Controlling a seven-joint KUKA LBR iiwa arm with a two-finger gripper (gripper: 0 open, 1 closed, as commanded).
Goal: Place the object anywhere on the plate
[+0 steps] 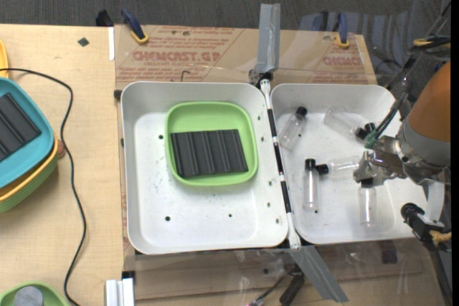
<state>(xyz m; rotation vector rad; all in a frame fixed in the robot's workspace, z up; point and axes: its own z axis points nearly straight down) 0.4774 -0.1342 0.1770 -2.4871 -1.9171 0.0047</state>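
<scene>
A square green plate (210, 117) sits in the left white bin (143, 218), toward its back, with a dark ridged slab (209, 153) lying on it. Several clear plastic vials with black caps lie scattered in the right white bin (337, 233): one near the divider (290, 129), one upright-looking in the middle (310, 190), one toward the back (343, 121). My gripper (368, 173) hangs low over the right side of that bin, directly above another vial (367, 206) and beside a short one (338, 168). The arm's orange band (435, 107) shows at the right edge.
A stack of blue and green containers (21, 143) stands on the wooden bench at the far left, with a black cable (72, 175) trailing past it. Cardboard (186, 54) with clamps lies behind the bins. A metal strip (268, 39) runs between them.
</scene>
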